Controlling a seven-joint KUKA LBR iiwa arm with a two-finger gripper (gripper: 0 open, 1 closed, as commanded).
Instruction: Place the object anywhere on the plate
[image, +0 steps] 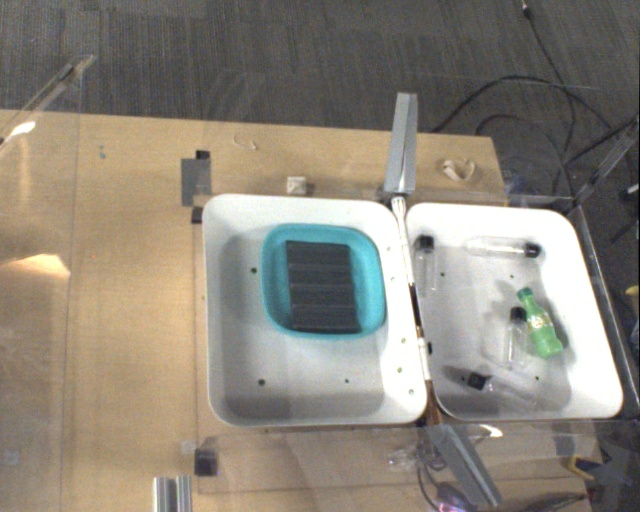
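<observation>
While the teal plate (322, 280) sits in the left bin (230, 385) bearing a dark ribbed pad (322, 288), we record the candidate objects in the right bin (592, 290): a green bottle (541, 327) touching a clear black-capped tube (515, 336), with three similar tubes (500, 247) near. We cannot tell the gripper's state.

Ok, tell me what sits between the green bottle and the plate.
The green bottle lies in the right bin; the teal plate is in the left bin. Between them stand the two bins' adjoining walls and a clear vial.
</observation>
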